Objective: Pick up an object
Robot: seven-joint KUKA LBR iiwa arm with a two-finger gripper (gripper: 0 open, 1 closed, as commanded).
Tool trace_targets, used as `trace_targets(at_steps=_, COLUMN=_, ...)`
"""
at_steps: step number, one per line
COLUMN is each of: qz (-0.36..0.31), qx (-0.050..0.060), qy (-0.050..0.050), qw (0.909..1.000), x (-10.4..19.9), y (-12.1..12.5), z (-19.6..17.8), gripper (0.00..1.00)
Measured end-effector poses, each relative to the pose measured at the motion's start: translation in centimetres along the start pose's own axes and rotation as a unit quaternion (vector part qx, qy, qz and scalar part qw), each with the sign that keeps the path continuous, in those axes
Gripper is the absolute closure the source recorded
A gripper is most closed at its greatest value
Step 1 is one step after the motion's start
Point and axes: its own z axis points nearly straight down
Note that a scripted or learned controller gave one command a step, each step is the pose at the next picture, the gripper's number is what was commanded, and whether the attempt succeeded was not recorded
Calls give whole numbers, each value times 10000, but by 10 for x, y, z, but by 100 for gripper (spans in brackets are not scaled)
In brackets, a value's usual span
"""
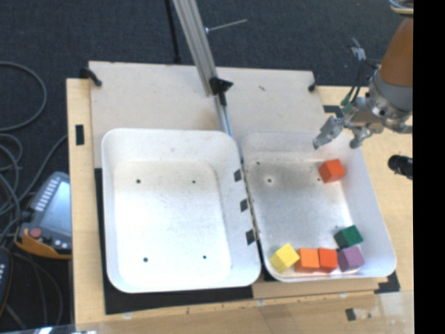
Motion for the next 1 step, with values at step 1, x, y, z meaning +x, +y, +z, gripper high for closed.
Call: trace_targets(at_steps=1, qz=-3, qx=1, qy=0, qw=10000, x=0, y=0, z=0, gripper=0)
